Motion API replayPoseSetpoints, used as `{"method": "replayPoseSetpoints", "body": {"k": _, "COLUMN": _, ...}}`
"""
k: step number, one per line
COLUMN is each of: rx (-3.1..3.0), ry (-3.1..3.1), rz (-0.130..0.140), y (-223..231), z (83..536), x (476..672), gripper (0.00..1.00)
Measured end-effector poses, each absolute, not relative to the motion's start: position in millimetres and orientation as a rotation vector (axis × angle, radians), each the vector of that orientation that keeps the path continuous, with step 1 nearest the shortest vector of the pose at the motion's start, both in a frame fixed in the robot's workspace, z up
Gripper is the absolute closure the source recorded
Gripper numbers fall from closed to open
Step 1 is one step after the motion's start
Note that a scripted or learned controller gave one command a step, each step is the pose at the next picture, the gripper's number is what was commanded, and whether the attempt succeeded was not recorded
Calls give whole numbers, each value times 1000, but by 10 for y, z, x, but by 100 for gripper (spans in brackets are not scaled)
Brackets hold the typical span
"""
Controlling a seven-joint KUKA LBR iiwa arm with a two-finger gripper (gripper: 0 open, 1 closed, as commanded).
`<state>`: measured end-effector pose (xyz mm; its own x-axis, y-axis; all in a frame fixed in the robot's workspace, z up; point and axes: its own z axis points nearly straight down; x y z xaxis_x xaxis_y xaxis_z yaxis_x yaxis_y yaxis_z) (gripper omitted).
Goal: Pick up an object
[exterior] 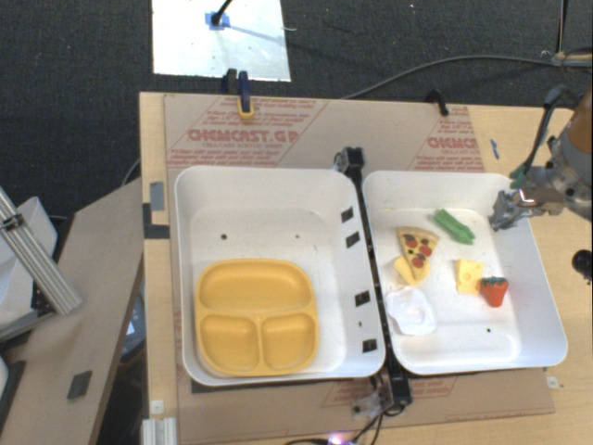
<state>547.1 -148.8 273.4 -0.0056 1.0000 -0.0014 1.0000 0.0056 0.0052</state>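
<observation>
Reaching in at the right bin's (pixel 547 341) far right rim: gripper (pixel 507 213), arm cut off by the frame edge.
Finger spacing too small and blurred to tell. Nearest, just left of the fingers: green piece (pixel 454 225); farther left, pizza slice (pixel 417 248); nearer the camera, cheese wedge (pixel 470 274), strawberry (pixel 495 290).

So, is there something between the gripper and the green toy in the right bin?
Nothing visible. The gripper sits over the right bin's far right rim, and only bare bin floor separates it from the green toy.
</observation>
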Motion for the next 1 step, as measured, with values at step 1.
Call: {"method": "replayPoseSetpoints", "body": {"k": 1, "rx": 2211, "ry": 2228, "rz": 4, "y": -1027, "z": 2702, "x": 5639, "gripper": 100}}
